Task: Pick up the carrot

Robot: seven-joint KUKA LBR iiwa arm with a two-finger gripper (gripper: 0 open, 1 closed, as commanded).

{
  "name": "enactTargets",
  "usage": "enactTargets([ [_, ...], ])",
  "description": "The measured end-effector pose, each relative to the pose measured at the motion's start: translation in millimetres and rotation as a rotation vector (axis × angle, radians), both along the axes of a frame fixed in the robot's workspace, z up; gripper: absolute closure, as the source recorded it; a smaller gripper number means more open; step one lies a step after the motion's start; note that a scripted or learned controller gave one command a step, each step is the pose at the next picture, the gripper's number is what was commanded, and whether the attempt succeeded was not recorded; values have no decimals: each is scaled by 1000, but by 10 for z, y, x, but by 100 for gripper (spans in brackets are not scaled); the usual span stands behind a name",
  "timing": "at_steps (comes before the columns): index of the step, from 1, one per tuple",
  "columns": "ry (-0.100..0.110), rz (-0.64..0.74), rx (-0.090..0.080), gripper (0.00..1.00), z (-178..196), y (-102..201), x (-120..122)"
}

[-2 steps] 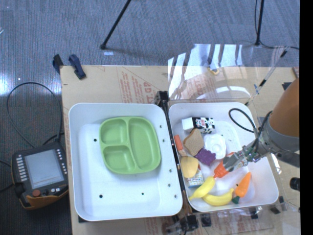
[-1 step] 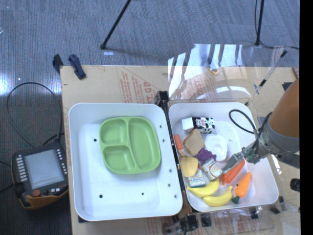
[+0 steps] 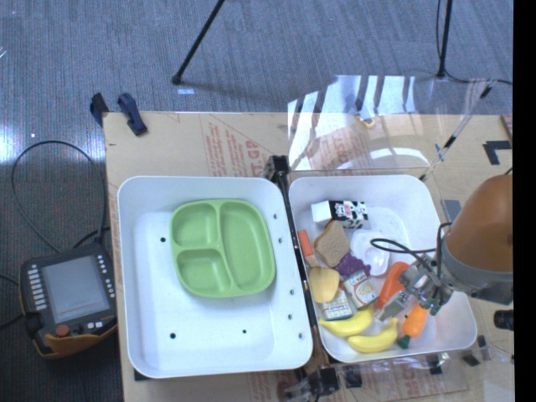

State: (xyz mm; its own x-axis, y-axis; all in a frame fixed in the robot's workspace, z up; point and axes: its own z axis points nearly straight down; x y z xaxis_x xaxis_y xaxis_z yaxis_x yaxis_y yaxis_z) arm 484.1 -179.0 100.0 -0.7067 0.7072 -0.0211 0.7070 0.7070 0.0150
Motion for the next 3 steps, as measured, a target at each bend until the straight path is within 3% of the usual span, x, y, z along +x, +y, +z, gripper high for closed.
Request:
enactTargets([
  [1,-7,-12,0,100,126,-22,23],
  [2,-4,-13,1,0,115,-22,13],
  [3,16,238,0,0,-112,-113,-44],
])
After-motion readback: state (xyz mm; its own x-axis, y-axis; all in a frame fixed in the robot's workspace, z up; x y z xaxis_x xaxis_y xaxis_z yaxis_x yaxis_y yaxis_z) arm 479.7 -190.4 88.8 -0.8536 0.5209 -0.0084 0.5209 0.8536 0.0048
